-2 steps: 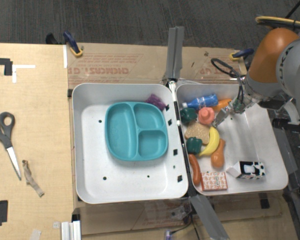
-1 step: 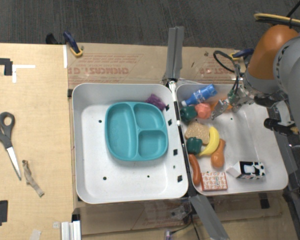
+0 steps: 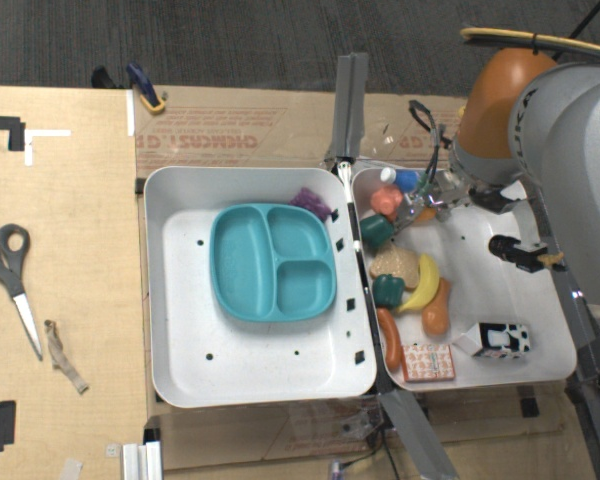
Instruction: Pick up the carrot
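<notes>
1. Cardboard [image 3: 230,128] on the worktop, upper centre, bears mirrored lettering I cannot read
2. Carrot [image 3: 389,339] lies at lower left of the right bin [image 3: 500,368]
3. Gripper [image 3: 420,203] jaws: state unclear

- The arm [image 3: 570,138] was bulky, rounded and grey.
- An orange band [image 3: 505,103] capped its wrist end.
- Thin black cables [image 3: 427,128] looped beside the gripper [image 3: 420,204], a small dark metal piece.
</notes>
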